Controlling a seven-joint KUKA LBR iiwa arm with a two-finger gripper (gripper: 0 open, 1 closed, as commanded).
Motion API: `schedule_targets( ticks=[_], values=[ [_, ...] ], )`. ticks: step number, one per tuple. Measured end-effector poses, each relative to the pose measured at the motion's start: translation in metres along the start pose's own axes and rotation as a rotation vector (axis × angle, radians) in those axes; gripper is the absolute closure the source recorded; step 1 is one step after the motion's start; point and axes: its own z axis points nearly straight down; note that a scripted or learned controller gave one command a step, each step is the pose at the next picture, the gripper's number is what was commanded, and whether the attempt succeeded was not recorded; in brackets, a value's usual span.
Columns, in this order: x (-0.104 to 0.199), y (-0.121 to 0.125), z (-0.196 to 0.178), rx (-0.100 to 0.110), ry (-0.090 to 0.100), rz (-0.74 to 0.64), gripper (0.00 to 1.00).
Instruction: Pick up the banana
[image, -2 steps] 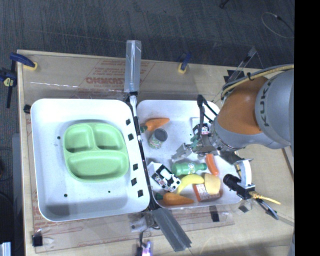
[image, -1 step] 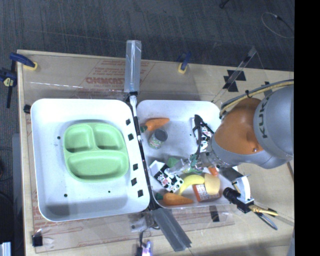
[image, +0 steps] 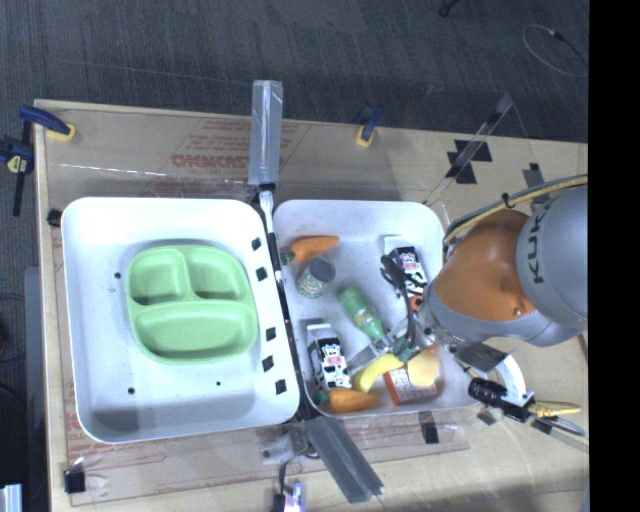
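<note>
The banana (image: 369, 374) is small and yellow. It lies near the front of the right bin (image: 350, 218), between a black-and-white carton (image: 329, 362) and an orange-labelled jar (image: 414, 379). My gripper (image: 402, 343) reaches down from the grey and orange wrist (image: 485, 280) at the bin's right side. It hangs just above and to the right of the banana, close to it. The wrist hides part of the gripper.
The right bin also holds a carrot (image: 312, 244) at the back, a small can (image: 315, 277), a green bottle (image: 362, 312), a second carton (image: 404, 266) and another carrot (image: 350, 401) at the front. A green divided plate (image: 190, 302) lies in the left bin (image: 90, 230).
</note>
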Motion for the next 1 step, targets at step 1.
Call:
schedule_targets(
  ticks=[1],
  values=[
    [0.0002, -0.0005, -0.0206, 0.001, 0.001, -0.417, 0.0]
  ],
)
